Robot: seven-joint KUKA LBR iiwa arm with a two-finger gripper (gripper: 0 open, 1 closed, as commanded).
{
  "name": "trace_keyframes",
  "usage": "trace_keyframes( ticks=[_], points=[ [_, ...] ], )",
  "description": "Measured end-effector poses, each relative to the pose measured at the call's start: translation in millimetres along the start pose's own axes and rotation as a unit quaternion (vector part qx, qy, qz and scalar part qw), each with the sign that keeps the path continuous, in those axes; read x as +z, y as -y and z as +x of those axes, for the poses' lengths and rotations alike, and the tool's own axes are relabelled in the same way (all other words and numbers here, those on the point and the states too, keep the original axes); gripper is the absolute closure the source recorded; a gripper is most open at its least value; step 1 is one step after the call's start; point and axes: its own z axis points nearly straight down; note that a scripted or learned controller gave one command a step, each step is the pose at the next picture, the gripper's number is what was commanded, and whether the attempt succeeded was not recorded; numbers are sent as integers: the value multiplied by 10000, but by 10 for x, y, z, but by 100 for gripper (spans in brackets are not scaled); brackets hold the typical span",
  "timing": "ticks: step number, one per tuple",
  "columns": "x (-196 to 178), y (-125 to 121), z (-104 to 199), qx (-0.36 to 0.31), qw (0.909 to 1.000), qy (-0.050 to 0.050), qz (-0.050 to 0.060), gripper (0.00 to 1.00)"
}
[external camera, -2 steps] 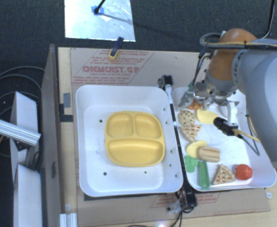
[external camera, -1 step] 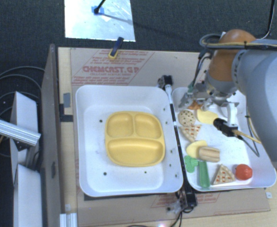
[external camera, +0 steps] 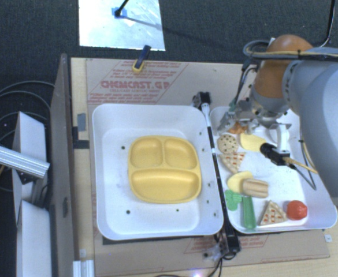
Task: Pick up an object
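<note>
Several toy foods crowd right bin (external camera: 325,215).
Gripper (external camera: 242,119) finger state unclear; cracker (external camera: 227,142) just below, neighbours touching — double-grab risk.

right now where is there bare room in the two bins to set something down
The left bin has bare white floor all round the yellow divided plate, widest along its left and near edges. The right bin is crowded: toy food runs down its left side, with the gripper at its far end. Its one free patch lies right of the bread roll, above the tomato.
</note>
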Motion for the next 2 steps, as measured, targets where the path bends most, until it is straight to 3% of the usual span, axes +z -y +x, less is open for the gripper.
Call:
trace_keyframes(
  ticks=[2],
  points=[
    [-1, 0, -19, 8, 10000, 4, -1, 0]
  ],
)
